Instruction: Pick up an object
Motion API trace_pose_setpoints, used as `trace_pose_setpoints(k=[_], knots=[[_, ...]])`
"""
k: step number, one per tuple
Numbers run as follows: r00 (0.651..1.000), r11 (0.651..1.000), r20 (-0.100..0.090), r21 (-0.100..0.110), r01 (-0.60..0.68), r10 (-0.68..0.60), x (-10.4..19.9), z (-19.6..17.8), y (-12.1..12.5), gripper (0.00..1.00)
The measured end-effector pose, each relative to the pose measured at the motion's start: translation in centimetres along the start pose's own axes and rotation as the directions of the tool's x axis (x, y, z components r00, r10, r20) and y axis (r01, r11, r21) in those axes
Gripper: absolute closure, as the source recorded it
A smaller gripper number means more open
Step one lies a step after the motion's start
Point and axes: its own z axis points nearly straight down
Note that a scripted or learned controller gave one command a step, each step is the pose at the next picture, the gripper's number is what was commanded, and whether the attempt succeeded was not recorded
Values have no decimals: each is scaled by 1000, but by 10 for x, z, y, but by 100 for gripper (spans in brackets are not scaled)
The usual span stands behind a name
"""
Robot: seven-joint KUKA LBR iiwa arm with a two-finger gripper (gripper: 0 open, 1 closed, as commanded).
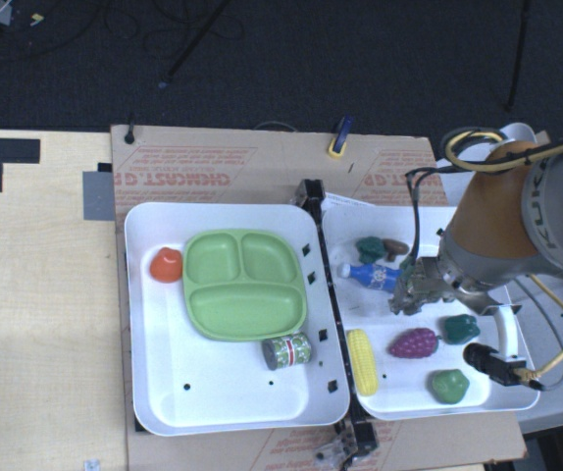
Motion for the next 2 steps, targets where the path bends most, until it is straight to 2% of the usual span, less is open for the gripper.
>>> trace_pose_setpoints(k=[2], knots=[[1000,1000,0,-2,7,-7,-5,-79,2,100]])
